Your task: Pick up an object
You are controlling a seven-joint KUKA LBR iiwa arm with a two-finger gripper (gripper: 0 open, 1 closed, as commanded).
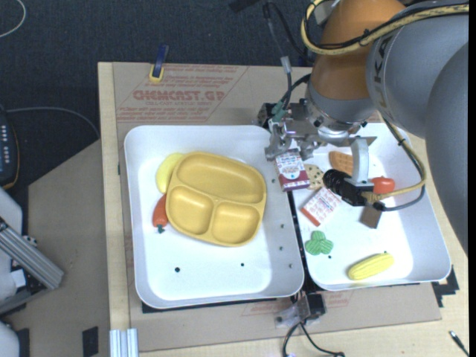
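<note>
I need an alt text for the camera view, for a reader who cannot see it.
A grey robot arm with an orange band reaches from the right, its gripper low over the seam between two white bins. The left bin holds a yellow divided tray; the right bin holds small items, including a toy corn cob and a green piece.

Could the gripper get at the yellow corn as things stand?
Probably yes: the yellow corn lies alone near the right bin's front edge, nothing on top; the gripper sits farther back.
</note>
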